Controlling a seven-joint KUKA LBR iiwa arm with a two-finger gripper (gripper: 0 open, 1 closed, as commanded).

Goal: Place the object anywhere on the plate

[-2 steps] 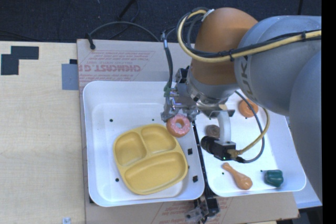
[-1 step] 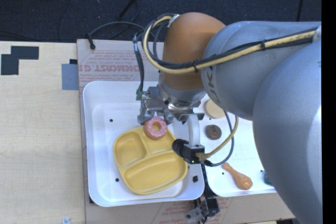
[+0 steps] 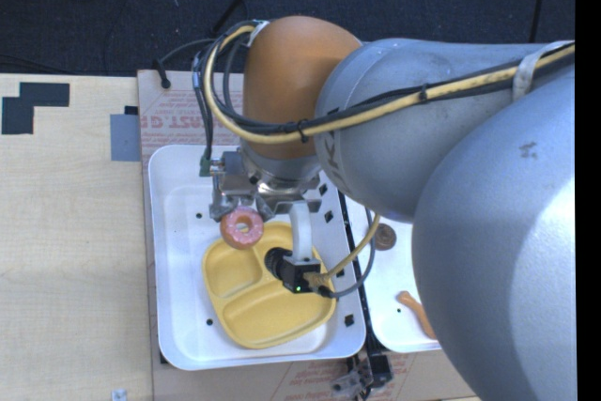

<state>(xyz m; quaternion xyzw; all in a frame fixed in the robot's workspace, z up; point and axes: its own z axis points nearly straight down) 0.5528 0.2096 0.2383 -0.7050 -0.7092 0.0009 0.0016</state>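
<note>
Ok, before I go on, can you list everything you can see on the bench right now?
left bin: one, white, left of its twin
right bin: one, white, mostly hidden under the arm
plate: one, yellow, divided, in the left bin
donut: one, pink, at the plate's far-left rim, right under the pincer; cannot tell whether it is held or resting
stick-like thing: one, orange, in the right bin
round thing: one, brown, in the right bin near the divide
cardboard: one sheet, brown with red print, under the bins
bench: one, pale wood
arm: one, grey with orange band, reaching in from the right
pincer: one, metal, over the left bin
</note>
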